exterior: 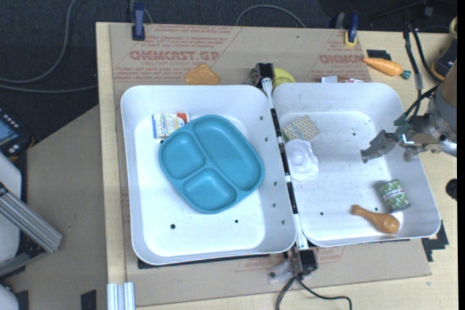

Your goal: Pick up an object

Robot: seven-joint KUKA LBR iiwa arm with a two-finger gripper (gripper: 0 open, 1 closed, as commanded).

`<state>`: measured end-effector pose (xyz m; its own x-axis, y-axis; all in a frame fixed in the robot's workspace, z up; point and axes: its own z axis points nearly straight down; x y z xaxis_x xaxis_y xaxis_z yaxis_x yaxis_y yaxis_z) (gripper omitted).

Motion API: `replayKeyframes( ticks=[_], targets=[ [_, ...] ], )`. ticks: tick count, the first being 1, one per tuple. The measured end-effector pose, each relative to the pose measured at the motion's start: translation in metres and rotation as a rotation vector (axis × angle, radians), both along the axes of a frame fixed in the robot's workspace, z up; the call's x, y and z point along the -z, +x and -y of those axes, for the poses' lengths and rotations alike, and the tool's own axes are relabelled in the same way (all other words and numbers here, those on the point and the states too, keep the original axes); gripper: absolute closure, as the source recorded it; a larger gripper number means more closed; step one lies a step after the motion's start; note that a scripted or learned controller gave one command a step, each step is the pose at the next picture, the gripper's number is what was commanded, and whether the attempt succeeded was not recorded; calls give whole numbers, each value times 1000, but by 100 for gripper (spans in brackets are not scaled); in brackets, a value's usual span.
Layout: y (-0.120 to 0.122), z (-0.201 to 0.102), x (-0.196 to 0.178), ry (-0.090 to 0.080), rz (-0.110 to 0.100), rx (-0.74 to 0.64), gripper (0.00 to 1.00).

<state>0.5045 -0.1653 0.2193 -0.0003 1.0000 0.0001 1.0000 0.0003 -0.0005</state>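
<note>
Seen from above at a slant, two shallow white bins sit side by side on a tan bench. The left bin (pixel 145 178) holds two things: one blue divided plate (pixel 210 162) with three compartments near its middle, and one small white carton (pixel 168 123) touching the plate's upper left edge. The right bin (pixel 341 99) holds four loose things: a patterned green-and-white packet (pixel 301 129) near its upper left, a crumpled white object (pixel 300 159) just below that against the dividing wall, a small green patterned cube (pixel 393 194) toward the lower right, and a tan wooden spoon-shaped piece (pixel 377 218) just below the cube. The gripper (pixel 379 145) reaches in from the right, over the right bin's right-hand side, above the cube and apart from it; nothing sits between its dark fingers, and how far they are spread cannot be told. Beyond the bins, on the bench, lie one orange lump (pixel 202 74), one yellow object (pixel 280 75) and one toy carrot (pixel 384 67).
</note>
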Motion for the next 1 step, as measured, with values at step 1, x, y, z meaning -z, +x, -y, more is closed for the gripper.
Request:
replayKeyframes(
  ticks=[1],
  targets=[
    [4, 52, 136, 7, -3, 0, 0]
  ],
)
